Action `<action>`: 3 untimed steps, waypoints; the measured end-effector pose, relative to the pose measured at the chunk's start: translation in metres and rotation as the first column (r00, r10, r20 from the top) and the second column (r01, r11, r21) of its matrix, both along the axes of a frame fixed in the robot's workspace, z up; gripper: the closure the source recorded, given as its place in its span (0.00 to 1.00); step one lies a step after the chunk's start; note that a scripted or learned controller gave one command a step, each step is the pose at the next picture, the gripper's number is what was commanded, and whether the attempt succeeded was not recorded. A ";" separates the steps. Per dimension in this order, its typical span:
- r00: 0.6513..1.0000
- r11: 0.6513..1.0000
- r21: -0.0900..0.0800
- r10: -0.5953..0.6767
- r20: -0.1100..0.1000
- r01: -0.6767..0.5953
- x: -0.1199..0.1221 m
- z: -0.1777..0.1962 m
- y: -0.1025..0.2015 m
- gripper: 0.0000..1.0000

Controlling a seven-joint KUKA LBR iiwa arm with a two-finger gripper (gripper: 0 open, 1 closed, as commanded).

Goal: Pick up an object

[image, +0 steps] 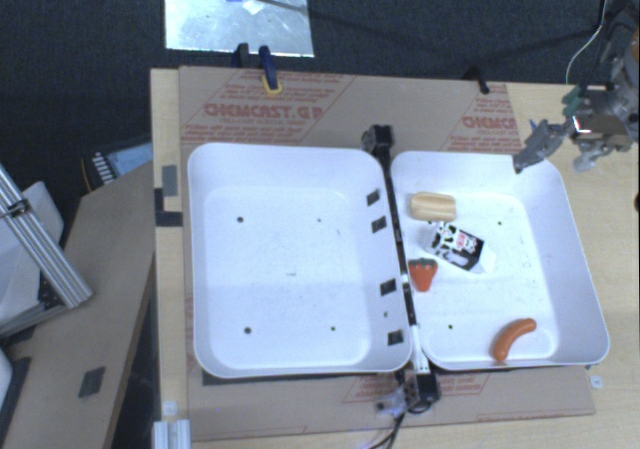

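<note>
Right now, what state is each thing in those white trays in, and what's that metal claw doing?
Bread roll: lying flat, right bin.
Black-and-white packet: lying tilted, below the roll.
Strawberry toy: by the divider, leaf end up-view.
Sausage: lying free near the front wall.
Gripper: over the right bin's far corner, nothing visibly held.

One fixed camera looks down at a slant on my table (300, 102). Both bins lie central. My arm (600, 122) enters from the right.
</note>
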State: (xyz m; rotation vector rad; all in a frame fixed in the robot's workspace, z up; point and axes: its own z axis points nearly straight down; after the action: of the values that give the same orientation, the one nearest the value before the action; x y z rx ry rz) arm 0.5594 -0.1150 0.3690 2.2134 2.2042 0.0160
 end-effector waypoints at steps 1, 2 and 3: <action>1.000 1.000 0.009 0.022 -0.004 -0.022 0.042 0.089 0.125 0.00; 1.000 1.000 0.008 0.014 -0.008 -0.014 0.023 0.172 0.160 0.00; 1.000 1.000 0.006 0.013 -0.016 -0.012 0.058 0.166 0.205 0.00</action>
State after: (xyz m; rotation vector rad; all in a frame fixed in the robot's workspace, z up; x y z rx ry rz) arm 0.6173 0.0899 0.5347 2.2107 2.2292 0.0050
